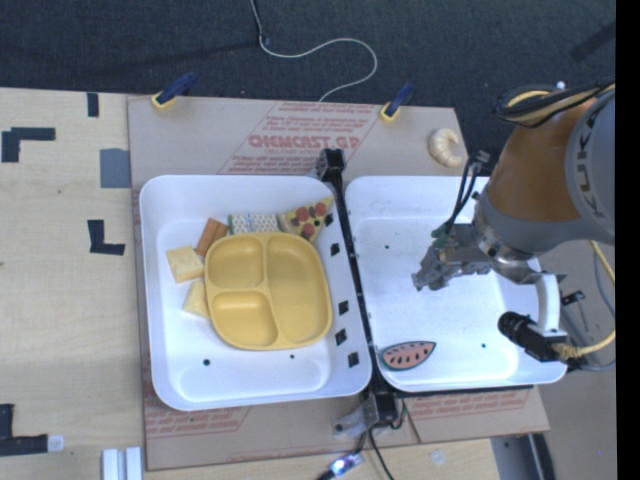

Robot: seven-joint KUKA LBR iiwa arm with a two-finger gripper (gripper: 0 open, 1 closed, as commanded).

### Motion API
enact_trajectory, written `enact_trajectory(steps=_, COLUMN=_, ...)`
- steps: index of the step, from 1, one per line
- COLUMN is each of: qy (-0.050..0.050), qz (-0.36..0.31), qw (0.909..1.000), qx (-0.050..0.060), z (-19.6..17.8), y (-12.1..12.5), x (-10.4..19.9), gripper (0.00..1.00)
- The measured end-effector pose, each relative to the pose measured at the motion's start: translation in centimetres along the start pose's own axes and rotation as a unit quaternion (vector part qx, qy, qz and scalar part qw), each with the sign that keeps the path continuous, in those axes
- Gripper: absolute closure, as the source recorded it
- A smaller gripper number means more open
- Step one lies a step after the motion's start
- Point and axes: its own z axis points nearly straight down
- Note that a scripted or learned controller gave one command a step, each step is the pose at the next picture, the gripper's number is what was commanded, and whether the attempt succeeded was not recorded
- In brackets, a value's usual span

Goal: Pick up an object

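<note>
Watermelon slice: you're seeing the flat red-and-green toy watermelon slice lying at the near edge of the right white bin.
Gripper: the dark two-finger gripper is hovering beyond the slice, well apart; grip state, you cannot tell.
Risk: descending here, you're likely closing on bare floor.
Left bin: the yellow divided plastic plate is sitting far from the slice.
</note>
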Motion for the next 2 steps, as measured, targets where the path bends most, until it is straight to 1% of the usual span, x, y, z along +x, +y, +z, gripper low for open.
enact_trajectory(steps=1, qy=-0.001, qz=0.000, qw=1.0000, qx=0.000, z=0.6, y=0.0, x=0.5, gripper=1.00)
enact_trajectory(steps=2, qy=0.000, qz=0.000, qw=1.0000, qx=0.000, z=0.3, y=-0.2, x=1.6, gripper=1.00)
